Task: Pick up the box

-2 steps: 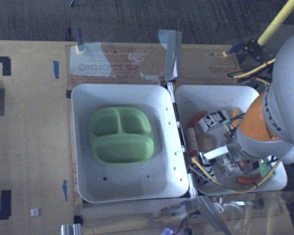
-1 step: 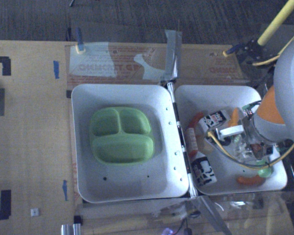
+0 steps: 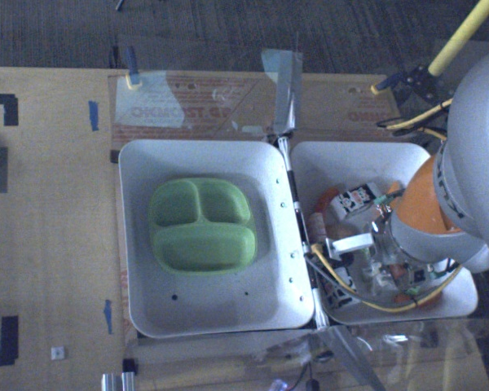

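Observation:
A small grey box [image 3: 354, 200] with a black-and-white label lies in the back part of the right bin [image 3: 342, 157], tilted, close to the bin's middle. My gripper [image 3: 373, 265] hangs low in the same bin, in front of the box and slightly to its right, a short gap away from it. The grey wrist with its orange band [image 3: 420, 206] covers the bin's right half and whatever lies under it. Nothing can be seen held in the gripper.
A reddish-orange item [image 3: 328, 200] and a pale pink one [image 3: 319, 222] sit left of the box by the dividing wall. The left bin [image 3: 138, 300] holds a green divided tray [image 3: 202, 224]. Cardboard and clear tape lie behind the bins.

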Available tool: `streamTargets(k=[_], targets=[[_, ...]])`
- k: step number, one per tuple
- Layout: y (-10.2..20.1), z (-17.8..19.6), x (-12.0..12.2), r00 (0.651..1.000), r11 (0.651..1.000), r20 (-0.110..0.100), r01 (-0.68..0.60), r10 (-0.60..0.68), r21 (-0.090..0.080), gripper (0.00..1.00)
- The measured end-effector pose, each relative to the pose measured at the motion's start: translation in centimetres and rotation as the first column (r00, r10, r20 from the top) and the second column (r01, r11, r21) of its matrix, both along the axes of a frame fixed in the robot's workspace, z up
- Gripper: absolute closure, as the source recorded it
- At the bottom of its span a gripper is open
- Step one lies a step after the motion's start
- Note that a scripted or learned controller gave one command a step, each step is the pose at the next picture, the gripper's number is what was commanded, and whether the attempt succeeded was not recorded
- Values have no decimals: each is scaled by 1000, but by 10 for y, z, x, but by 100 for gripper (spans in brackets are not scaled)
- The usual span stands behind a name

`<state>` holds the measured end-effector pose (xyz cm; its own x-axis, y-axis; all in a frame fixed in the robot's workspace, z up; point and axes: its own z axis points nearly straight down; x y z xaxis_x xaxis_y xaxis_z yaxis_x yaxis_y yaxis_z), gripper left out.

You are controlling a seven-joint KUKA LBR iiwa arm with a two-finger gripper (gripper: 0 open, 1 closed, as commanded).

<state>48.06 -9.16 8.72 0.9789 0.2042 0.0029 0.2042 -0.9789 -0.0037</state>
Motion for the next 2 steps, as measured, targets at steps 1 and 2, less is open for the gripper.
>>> streamTargets(k=[1,2], targets=[[-55,0,0,1000,1000,2,-15,15,-4,100],[-7,0,0,999,999,3,-34,34,-4,100]])
